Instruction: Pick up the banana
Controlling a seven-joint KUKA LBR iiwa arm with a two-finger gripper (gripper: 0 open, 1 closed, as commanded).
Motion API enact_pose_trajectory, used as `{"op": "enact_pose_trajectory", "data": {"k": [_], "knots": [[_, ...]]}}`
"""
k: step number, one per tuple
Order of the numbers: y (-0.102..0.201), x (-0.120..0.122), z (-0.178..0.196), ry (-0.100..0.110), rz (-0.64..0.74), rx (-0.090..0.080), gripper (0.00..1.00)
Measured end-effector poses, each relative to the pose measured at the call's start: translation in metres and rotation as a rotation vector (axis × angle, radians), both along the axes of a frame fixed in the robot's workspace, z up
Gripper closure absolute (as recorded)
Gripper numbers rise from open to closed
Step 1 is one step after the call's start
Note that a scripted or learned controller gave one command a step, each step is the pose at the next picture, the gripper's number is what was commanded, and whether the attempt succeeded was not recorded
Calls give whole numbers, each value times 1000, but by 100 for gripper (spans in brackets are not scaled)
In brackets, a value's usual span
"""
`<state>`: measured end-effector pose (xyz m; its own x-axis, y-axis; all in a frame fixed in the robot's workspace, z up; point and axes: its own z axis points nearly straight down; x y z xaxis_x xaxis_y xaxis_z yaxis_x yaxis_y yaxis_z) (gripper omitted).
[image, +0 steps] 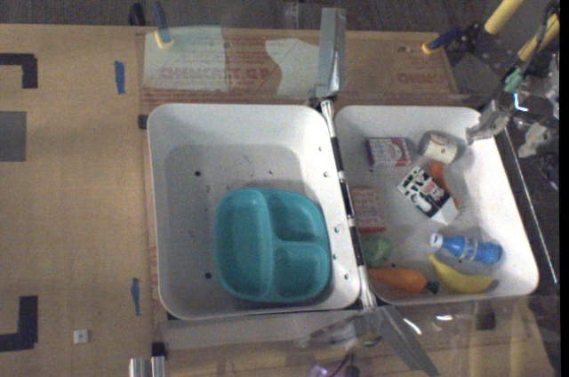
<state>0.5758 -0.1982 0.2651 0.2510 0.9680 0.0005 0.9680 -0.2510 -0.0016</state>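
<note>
The yellow banana (462,276) lies in the near right corner of the right bin (516,215), its curve along the front wall. A blue bottle (468,250) lies just behind it, touching or nearly touching. My gripper (488,124) hangs over the bin's far right corner, well away from the banana, with nothing visibly in it.
The right bin also holds an orange carrot (398,279), a green item (377,249), a black-and-white carton (424,189), a small pink box (388,151) and a pale can (442,147). A teal divided plate (271,244) lies in the left bin (178,180).
</note>
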Motion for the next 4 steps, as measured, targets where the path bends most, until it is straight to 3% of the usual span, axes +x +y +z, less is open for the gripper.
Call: {"op": "enact_pose_trajectory", "data": {"k": [1, 2, 3, 4], "knots": [[0, 1, 11, -2, 1, -2, 100], [0, 1, 11, -2, 1, -2, 0], [-2, -73, -57, -1, 82, -1, 0], [14, -94, -178, -8, 358, -2, 0]]}}
